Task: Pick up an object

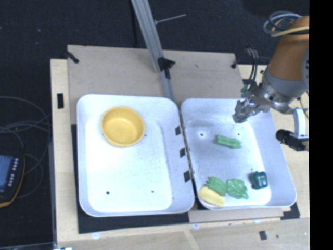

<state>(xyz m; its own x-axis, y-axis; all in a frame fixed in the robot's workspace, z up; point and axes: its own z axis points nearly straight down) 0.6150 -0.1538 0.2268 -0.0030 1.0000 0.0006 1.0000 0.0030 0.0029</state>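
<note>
My gripper point(241, 112) hangs over the far right part of the right bin point(205, 120), above and a little right of a green pod-shaped piece point(228, 141) lying mid-bin. Nothing shows between its fingers. Along the bin's near edge lie a yellow piece point(210, 196), two leafy green pieces point(216, 185) point(237, 188), and a dark green block point(258, 179) near the right corner.
The left bin point(125, 191) holds a yellow bowl point(123, 126) at its far left. A grey metal post point(148, 27) slants up from between the bins at the back. Black clips point(183, 152) sit along the seam between the bins.
</note>
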